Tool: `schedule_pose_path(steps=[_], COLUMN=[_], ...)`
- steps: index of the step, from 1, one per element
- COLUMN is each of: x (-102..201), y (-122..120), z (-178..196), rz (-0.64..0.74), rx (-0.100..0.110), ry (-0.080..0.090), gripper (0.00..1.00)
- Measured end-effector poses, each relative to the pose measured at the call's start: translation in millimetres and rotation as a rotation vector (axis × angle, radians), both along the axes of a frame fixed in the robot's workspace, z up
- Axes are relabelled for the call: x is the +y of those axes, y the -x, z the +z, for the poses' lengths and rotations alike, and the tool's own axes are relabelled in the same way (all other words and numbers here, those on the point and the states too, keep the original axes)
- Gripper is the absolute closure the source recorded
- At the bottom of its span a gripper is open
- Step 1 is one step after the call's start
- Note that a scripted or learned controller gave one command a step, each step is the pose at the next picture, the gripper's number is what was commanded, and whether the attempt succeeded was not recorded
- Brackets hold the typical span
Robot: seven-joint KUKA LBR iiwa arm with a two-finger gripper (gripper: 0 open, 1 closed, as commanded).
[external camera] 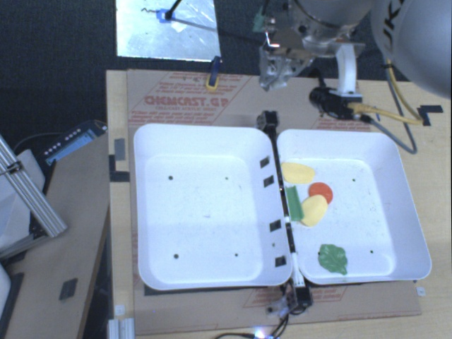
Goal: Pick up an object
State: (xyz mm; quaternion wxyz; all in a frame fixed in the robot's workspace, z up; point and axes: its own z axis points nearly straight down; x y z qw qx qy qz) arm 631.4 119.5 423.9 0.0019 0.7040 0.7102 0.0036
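Jaws: state could not be told; gripper (274, 73) hung above the bench.
Right bin (395, 189): held yellow pieces, red piece (321, 191), green pieces.

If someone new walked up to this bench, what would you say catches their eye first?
Probably the cluster of bright toy pieces in the right bin: two yellow pieces, a red piece, a green stick by the divider, and a leafy green piece nearer the front. Next, the grey arm with its orange band, hanging above the bins' far edge.
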Motion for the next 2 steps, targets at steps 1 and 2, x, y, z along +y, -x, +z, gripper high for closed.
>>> schedule_pose_path(steps=[1, 2], x=[53, 118], y=[36, 53], z=[53, 98], rz=[-0.001, 0.001], rx=[0.003, 0.002], ry=[0.0, -0.001], gripper=[1.0, 1.0])
